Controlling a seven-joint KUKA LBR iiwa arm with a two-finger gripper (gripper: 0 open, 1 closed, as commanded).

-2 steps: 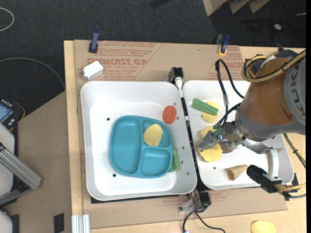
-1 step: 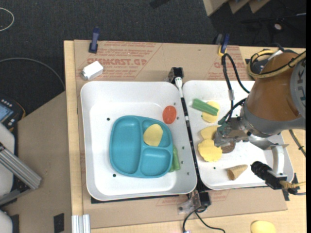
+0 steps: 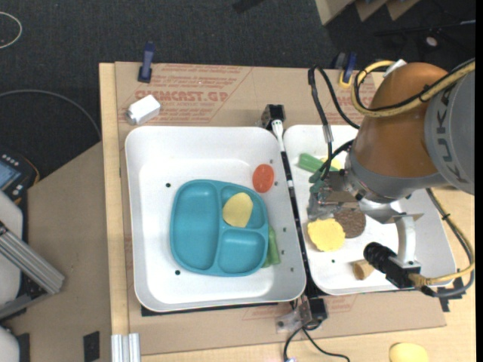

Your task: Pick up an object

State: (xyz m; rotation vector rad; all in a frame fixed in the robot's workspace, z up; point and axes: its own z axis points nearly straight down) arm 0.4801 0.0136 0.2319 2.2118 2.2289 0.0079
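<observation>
Arm point(image 3: 407, 127) is reaching in over the right bin point(image 3: 445, 255), its bulk covering much of that bin. Hand point(image 3: 326, 194) is sitting low near the bin's left side; cannot tell how far it is opened, nor whether it is gripping anything. Yellow round piece point(image 3: 326, 235) is lying just below the hand, beside a brown disc point(image 3: 350, 222). Green piece point(image 3: 310, 162) is lying just above. In the left bin point(image 3: 151, 164), a teal divided plate point(image 3: 204, 232) is carrying a yellow piece point(image 3: 238, 210); an orange piece point(image 3: 263, 177) is lying beside it.
</observation>
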